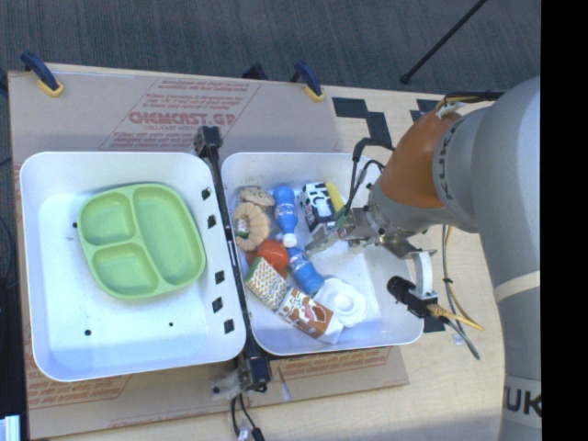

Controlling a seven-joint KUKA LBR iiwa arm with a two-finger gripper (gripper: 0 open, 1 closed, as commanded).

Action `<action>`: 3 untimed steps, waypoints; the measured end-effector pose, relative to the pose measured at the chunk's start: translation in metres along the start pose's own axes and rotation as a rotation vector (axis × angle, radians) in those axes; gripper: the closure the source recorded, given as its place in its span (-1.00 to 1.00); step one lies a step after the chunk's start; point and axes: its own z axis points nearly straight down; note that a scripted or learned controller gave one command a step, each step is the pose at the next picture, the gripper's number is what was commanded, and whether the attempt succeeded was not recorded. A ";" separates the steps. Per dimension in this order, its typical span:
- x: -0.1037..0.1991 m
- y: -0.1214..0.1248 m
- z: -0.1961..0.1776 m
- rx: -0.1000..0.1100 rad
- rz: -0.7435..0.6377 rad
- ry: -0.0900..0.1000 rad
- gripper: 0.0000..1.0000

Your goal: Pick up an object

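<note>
While the gripper (333, 232) hangs low in the right bin (395, 329), I cannot tell its state, and nothing looks lifted yet. Just left of it lie two blue bottles (286, 208), a snack packet (287, 299) and a doughnut (249, 220). Further left, the left bin (46, 338) holds a green tray (140, 240).

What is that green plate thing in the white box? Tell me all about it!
The light green plastic divided plate has rounded corners and three sunken sections: two small ones on its left side and one long one on its right. It looks smooth and has nothing on it. It lies flat, slightly turned, on the floor of the left shallow white bin, apart from the walls.
</note>
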 end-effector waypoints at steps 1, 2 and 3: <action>0.048 0.095 0.000 0.001 0.000 0.001 -1.00; 0.081 0.095 0.000 0.000 0.000 -0.001 -1.00; 0.093 0.053 -0.001 -0.003 0.002 -0.004 -1.00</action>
